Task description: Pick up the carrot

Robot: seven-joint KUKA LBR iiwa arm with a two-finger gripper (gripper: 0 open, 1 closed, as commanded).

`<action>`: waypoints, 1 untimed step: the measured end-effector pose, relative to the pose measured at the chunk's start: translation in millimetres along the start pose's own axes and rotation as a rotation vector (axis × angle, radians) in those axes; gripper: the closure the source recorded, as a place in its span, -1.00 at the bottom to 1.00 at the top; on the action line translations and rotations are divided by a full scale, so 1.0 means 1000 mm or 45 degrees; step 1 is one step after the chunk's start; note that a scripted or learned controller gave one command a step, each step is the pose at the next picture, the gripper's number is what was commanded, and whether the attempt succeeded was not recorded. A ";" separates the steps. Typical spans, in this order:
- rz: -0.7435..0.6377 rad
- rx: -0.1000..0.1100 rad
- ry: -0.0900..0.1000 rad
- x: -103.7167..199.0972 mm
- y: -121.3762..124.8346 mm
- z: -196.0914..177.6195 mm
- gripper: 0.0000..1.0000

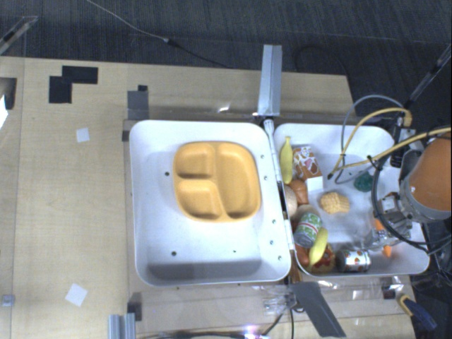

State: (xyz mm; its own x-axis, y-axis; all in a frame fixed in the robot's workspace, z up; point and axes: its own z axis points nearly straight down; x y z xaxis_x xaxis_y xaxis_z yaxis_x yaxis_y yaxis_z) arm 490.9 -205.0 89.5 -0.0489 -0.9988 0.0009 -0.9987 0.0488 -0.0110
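Nearest the lens, at the lower edge, a grey metal bracket (321,315) is seen against the front rim of the right bin (353,134), on the pale wooden counter (63,210).

Both bins are shallow, white and smooth, with rounded corners. A yellow plastic tray (215,181), moulded into three compartments, is set in the middle of the left bin (152,189).

Along the right bin's left wall, a yellow banana (286,159), a printed packet (305,162), a brown rounded item (299,191), a green-labelled can (308,228) and a second small banana (319,246) are crowded together. A knobbly yellow corn piece (334,203) lies apart near the middle, and a shiny metal can (353,260) rests by the front wall.

The arm (429,182), marked by its orange band, is placed over the bin's right end, with yellow and black cables looped above it. Below it, the gripper (385,233) is partly hidden; whether its fingers are apart or together cannot be told.

Small orange patches, seemingly the carrot (386,249), are seen just beside the gripper near the bin's front right corner; its shape cannot be made out.
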 end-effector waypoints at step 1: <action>0.304 -0.002 -0.001 0.001 0.001 -0.054 1.00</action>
State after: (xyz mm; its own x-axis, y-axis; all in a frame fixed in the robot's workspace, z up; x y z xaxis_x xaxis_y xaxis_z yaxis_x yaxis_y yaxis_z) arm 489.6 -205.5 143.9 -0.2836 -0.9589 -0.0025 -0.9589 0.2836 -0.0094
